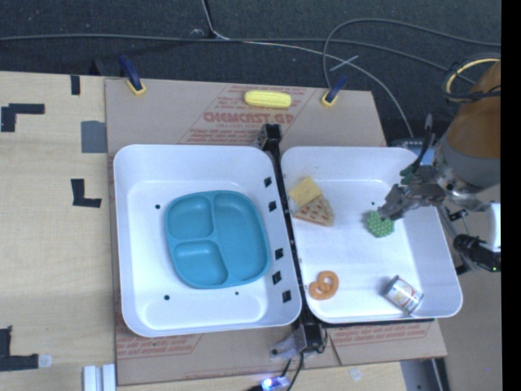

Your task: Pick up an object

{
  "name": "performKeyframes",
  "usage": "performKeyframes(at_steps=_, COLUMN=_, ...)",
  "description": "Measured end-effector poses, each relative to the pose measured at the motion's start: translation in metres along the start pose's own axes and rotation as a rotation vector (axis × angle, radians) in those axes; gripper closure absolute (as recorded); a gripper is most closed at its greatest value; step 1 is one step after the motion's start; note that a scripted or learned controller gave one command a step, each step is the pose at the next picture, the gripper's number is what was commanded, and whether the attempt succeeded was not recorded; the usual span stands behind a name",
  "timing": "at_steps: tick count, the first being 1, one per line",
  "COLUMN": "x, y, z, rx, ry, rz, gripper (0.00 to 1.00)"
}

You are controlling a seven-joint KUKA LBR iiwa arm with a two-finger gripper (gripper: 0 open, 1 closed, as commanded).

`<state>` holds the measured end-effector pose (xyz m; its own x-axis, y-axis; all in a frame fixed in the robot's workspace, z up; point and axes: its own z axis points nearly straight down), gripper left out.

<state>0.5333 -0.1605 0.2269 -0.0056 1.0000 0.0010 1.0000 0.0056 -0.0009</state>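
Here, pincer (389, 212) touches a bumpy green object (379, 225).

The pale wooden bench (49, 243) carries a brown printed cardboard sheet (236, 116), with two shallow white plastic bins (130, 218) side by side and a yellow plastic corn cob (267, 99) at 12 o'clock.

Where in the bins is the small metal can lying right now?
The metal can lies in the right bin's near right corner, right of the orange ring and below the green object.
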Motion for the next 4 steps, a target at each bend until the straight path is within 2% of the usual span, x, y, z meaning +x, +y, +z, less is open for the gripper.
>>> performKeyframes(at_steps=1, x=0.063, y=0.012, z=-0.003, rx=-0.001, ry=0.001, rz=-0.002, gripper=1.0)
performKeyframes(at_steps=4, x=0.201, y=0.063, z=0.012, rx=0.0, ry=0.0, rz=0.0, gripper=1.0)
